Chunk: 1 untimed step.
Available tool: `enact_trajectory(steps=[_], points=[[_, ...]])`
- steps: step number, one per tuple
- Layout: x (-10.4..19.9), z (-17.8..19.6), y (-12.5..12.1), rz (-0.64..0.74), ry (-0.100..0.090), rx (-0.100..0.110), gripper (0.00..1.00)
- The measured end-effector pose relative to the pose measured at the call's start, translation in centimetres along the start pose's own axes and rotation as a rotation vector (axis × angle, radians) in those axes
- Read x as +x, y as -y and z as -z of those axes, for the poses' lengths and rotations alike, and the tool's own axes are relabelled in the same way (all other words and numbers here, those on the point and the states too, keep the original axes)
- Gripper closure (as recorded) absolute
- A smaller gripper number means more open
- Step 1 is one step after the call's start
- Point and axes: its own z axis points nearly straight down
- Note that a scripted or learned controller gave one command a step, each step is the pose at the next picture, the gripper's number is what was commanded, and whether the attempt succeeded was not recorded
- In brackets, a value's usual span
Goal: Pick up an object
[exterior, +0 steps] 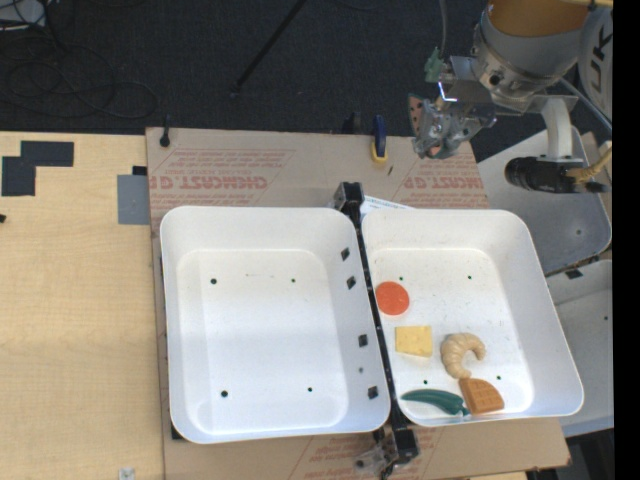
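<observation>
In the right bin [520, 230] lie a round red-orange disc [392, 298], a yellow cheese-like block [414, 341], a pale croissant [462, 352], an orange-brown toast piece [481, 396] and a dark green pepper [434, 399]. My gripper [436, 138] hangs high above the bench, beyond the far edge of the right bin, well apart from all the objects. Nothing shows between its tips.
The left bin [180, 268] stands beside the right one, with a black divider clip strip [358, 288] between them. Both rest on a cardboard sheet [250, 168]. A yellow-and-blue clamp [379, 140] sits at the cardboard's far edge.
</observation>
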Motion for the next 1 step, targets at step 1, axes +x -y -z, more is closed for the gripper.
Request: enact_trajectory(steps=[1], points=[[-0.58,1.75,0.69,0.003,-0.002,0.015,1.00]])
